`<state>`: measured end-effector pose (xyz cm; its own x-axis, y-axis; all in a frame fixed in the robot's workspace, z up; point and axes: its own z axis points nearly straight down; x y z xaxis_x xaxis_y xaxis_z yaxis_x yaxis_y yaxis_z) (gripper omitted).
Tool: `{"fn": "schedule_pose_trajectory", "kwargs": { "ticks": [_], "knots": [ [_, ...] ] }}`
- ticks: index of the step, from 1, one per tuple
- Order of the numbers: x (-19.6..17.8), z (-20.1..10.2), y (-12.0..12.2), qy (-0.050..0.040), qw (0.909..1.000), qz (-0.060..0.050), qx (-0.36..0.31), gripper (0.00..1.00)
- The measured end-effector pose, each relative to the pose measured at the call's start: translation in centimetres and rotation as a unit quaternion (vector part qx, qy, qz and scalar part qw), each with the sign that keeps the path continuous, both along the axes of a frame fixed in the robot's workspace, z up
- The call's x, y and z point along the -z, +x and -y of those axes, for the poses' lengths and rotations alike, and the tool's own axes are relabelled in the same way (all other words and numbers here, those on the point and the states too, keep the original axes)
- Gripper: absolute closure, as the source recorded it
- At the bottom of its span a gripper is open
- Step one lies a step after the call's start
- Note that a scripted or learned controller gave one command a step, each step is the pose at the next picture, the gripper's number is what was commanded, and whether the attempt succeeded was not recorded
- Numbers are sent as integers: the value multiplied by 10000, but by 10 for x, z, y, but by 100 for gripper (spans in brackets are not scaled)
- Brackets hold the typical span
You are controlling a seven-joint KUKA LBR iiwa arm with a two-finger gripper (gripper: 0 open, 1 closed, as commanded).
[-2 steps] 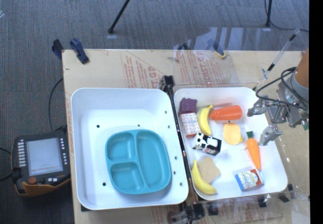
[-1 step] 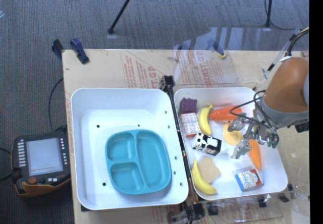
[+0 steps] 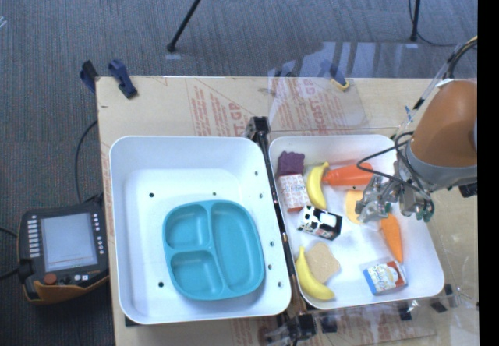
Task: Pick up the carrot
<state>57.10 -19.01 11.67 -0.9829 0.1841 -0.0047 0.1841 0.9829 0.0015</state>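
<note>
The carrot (image 3: 393, 238) is an orange tapered piece lying in the right part of the right bin (image 3: 433, 263), its thick end pointing up toward the gripper. The gripper (image 3: 380, 204) hangs from the grey wrist just above and left of that thick end, over a small yellow item (image 3: 353, 205). The orange band of the arm (image 3: 446, 125) sits above it at the right edge.
The right bin also holds an orange-red elongated piece (image 3: 348, 175), two bananas (image 3: 316, 185) (image 3: 309, 277), a slice of bread (image 3: 322, 261), a purple item (image 3: 291, 161), small boxes (image 3: 293, 191) (image 3: 384, 277) and a black-and-white toy (image 3: 320, 221). A blue divided plate (image 3: 212, 248) lies in the left bin.
</note>
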Motion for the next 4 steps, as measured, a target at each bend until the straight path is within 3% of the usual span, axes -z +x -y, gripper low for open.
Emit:
{"fn": "schedule_pose_trajectory", "kwargs": {
  "ticks": [1, 2, 3, 4],
  "knots": [
    [-108, -51, -17, 6, 9829, 14, 1842, 100],
    [1, -27, -84, 12, 9969, -74, 789, 100],
    [-12, -28, -80, 10, 9970, -30, 769, 100],
    [-74, -121, -33, 22, 9986, 20, 526, 100]
  ]
}}
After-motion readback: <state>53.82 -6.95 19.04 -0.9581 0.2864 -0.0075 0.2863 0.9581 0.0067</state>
